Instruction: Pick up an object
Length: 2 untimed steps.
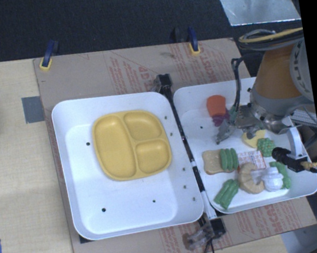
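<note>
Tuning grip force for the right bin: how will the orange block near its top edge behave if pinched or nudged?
The orange block looks blocky and flat-sided, so it would probably slide rather than roll. It seems stiff and likely light, perhaps a plastic toy. It lies apart from the green pieces, near the end effector, so a nudge probably disturbs little else.

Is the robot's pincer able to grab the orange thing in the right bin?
Probably yes. The pincer hangs just below the orange thing, which sits apart from the other toys with nothing on top of it.
</note>
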Tool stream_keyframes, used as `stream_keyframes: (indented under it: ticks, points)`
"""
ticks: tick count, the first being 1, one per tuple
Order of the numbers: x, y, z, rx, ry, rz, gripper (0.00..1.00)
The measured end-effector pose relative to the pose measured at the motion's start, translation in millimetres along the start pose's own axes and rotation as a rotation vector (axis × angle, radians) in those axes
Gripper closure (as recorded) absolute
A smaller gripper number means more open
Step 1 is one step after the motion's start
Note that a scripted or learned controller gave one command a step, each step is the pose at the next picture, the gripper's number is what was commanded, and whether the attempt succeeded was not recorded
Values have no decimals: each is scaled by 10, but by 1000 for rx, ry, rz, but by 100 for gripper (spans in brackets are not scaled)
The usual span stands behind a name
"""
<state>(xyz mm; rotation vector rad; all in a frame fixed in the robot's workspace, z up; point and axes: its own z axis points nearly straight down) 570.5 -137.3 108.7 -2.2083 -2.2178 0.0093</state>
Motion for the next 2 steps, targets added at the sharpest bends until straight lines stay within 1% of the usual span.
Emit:
stream_keyframes:
  ticks: [1,2]
  points:
    - [197,895,0,-17,-4,-4,0]
    - [171,862,-104,-9,-6,-6,100]
